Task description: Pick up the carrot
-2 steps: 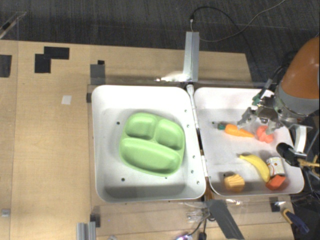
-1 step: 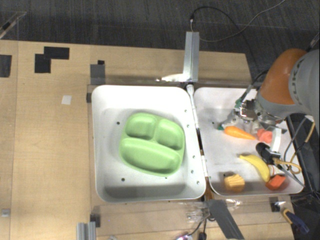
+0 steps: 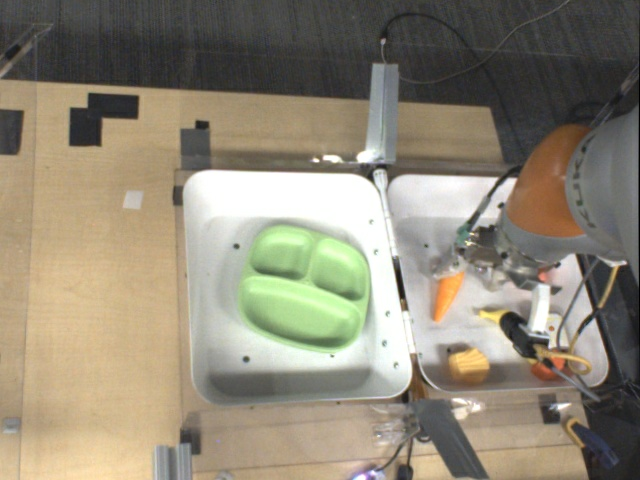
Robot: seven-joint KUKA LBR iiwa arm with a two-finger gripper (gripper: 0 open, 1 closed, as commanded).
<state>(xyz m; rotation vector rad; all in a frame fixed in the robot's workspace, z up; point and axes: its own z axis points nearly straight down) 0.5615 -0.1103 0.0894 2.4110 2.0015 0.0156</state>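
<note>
Carrot lies between claw and yellow corn piece.

No readable text or labels, seemingly.

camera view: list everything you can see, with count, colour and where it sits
bench: one, pale wood, under both bins
left bin: one, white, left side of the bench
right bin: one, white, directly beside the left bin
divided plate: one, green, three compartments, middle of the left bin
carrot: one, orange, left part of the right bin, lying at a slant
corn piece: one, yellow, right bin near its front edge, apart from the carrot
arm: one, grey with an orange band, reaching in from the right over the right bin
gripper: one, dark metal, over the right bin at the carrot's thick end
</note>
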